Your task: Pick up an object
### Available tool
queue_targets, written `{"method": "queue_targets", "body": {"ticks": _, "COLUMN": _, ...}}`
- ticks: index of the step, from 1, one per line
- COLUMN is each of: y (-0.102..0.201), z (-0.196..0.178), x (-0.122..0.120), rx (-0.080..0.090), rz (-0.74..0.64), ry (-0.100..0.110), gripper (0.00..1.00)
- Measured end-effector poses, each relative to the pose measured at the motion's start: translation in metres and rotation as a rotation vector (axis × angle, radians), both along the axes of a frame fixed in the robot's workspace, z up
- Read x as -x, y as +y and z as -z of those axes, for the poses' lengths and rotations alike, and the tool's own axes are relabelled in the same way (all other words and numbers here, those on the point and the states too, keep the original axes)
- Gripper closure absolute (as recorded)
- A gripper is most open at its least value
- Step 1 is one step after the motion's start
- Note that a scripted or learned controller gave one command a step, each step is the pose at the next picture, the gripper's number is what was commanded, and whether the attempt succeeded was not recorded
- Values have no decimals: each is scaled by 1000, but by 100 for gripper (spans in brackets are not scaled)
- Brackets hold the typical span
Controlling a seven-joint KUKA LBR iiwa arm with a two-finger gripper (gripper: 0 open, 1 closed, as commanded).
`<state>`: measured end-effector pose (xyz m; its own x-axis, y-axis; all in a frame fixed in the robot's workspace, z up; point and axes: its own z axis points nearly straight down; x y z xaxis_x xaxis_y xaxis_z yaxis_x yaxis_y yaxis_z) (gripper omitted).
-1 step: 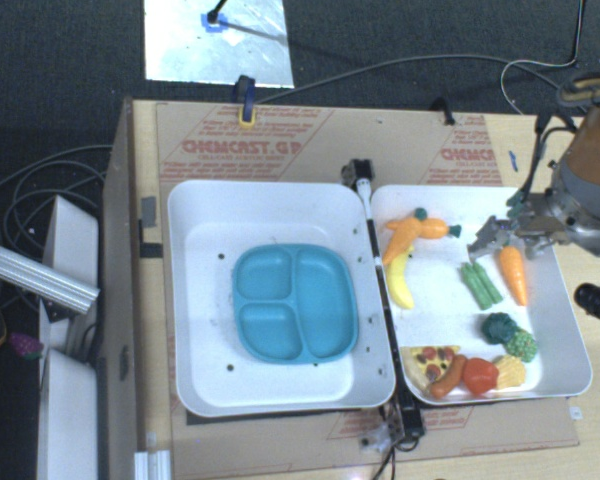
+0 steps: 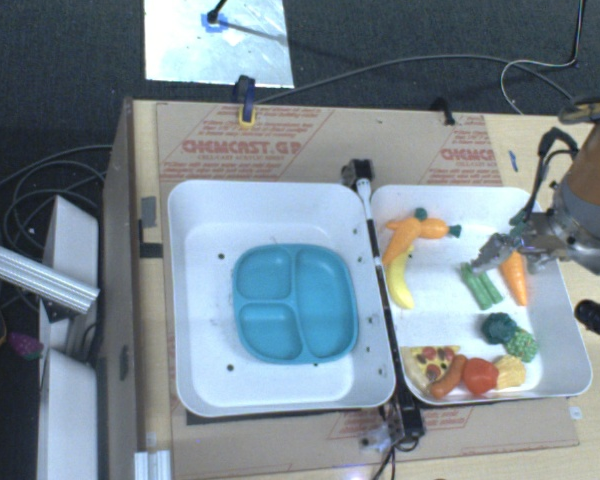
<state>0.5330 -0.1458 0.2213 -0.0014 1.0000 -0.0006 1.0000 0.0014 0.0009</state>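
Two white bins; in the right bin [image 2: 555, 298], your gripper [image 2: 512, 251] sits low over a small carrot [image 2: 517, 276]. Grip state unclear. Approach step; next, close and lift.

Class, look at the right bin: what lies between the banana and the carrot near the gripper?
In the camera view, green beans lie between the banana and the carrot, close beside the carrot; bare white bin floor separates them from the banana.
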Motion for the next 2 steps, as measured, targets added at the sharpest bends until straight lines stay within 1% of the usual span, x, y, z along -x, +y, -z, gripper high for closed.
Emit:
{"method": "queue_targets", "body": {"ticks": 1, "y": -17, "z": 35, "x": -18, "rx": 0, "rz": 1, "ry": 0, "gripper": 0}}
{"method": "queue_targets", "body": {"ticks": 2, "y": -9, "z": 23, "x": -29, "rx": 0, "rz": -2, "ry": -1, "gripper": 0}}
